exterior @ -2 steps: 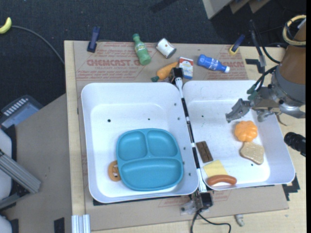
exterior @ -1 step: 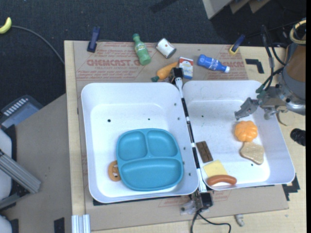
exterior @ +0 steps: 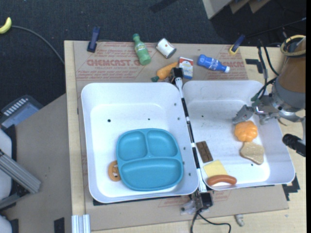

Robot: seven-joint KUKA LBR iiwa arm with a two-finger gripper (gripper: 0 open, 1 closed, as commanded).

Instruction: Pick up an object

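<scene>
plate [exterior: 148, 159] in left bin [exterior: 97, 101], bottle [exterior: 142, 49] behind

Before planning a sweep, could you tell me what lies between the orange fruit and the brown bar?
Only bare white bin floor separates the orange fruit from the brown bar, seen from the overhead camera.

My gripper [exterior: 251, 112] hangs over the right bin [exterior: 214, 93], just above an orange fruit [exterior: 245, 130]. A bread slice [exterior: 252, 153] lies near it. In the left bin [exterior: 97, 101] sits 1 blue divided plate [exterior: 148, 158].
</scene>
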